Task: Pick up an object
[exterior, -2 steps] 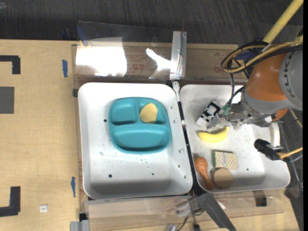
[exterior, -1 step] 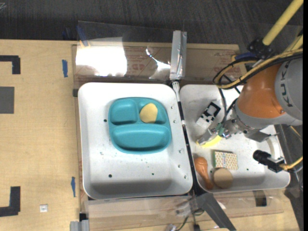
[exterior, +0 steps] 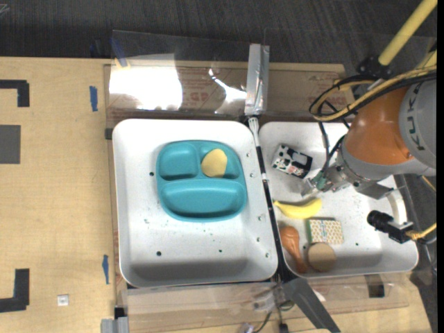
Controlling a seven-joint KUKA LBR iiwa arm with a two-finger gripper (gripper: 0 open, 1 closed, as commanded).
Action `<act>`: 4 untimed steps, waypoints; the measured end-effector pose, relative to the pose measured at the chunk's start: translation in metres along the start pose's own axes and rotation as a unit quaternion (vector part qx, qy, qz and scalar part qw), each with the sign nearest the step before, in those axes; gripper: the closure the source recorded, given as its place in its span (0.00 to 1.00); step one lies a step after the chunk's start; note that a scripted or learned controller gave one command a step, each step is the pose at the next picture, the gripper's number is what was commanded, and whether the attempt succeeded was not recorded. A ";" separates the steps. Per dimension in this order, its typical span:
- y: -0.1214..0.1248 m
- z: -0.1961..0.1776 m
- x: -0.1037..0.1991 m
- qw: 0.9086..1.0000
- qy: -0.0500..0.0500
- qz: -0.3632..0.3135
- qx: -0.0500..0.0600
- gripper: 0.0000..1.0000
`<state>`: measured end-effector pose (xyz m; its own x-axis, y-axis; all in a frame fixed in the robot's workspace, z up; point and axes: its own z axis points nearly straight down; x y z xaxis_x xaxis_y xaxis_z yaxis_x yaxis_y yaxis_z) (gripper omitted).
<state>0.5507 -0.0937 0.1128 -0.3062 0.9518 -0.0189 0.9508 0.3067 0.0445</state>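
My arm reaches in from three o'clock, its orange band sitting over the right bin [exterior: 388, 252]. My pincer [exterior: 323, 180] hangs low near the middle of that bin, and I cannot tell from this slanted view how it stands; nothing shows clearly in its grip.

Just below it, toward six o'clock, lies a yellow banana [exterior: 300, 209], curved, flat on the bin floor, very close to my tip though I cannot say whether they touch. At about ten o'clock from my pincer sits a small black-and-white packet [exterior: 290, 161], apart from it. Further toward six o'clock is a patterned box [exterior: 327, 230], and touching its lower edge is a round tan object [exterior: 321, 256]. At the bin's seven o'clock corner, an orange-brown item [exterior: 291, 242] rests against the wall beside the divider.

The left bin [exterior: 139, 241] holds a teal divided tray [exterior: 201, 196]. A yellow roundish piece [exterior: 214, 163] sits in the tray's upper right compartment, at about one o'clock from the tray's centre.

Both bins rest side by side on the bench [exterior: 48, 207], touching along their shared edge.
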 end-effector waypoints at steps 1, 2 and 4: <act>-0.001 0.001 0.000 1.000 0.001 0.001 0.002 0.00; -0.068 0.022 0.017 0.985 0.011 -0.170 0.016 0.00; -0.010 -0.075 0.078 0.996 0.011 -0.083 0.019 1.00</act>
